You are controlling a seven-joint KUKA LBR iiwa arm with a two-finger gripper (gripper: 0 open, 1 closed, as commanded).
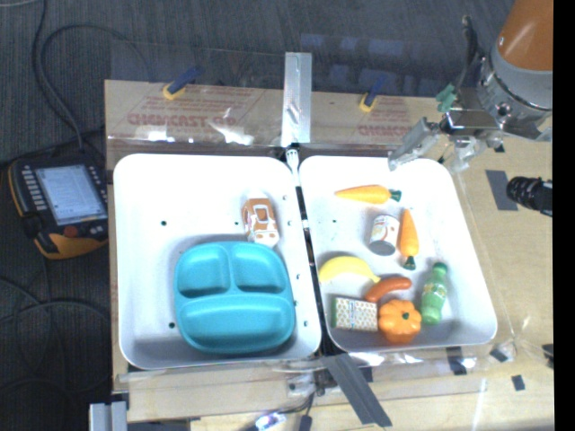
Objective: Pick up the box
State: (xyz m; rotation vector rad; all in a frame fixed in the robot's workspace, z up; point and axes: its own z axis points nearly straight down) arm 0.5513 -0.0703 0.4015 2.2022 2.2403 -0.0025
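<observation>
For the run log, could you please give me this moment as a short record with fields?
target: box, lying at the near edge of the right bin
neighbours: banana behind it, pumpkin beside it
left bin: blue tray, toy car
gripper: above the right bin's far rim, holding nothing, well away from the box

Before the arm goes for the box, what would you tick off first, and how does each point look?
1. Box in sight, near front of right bin: ok.
2. Gripper over the box: not ok, it sits at the bin's far right corner.
3. Room around the box: not ok, banana, sausage and pumpkin crowd it.
4. Box lying flat: ok.
5. Gripper free of any load: ok.
6. Fingers wide enough for the box: cannot tell.
</observation>
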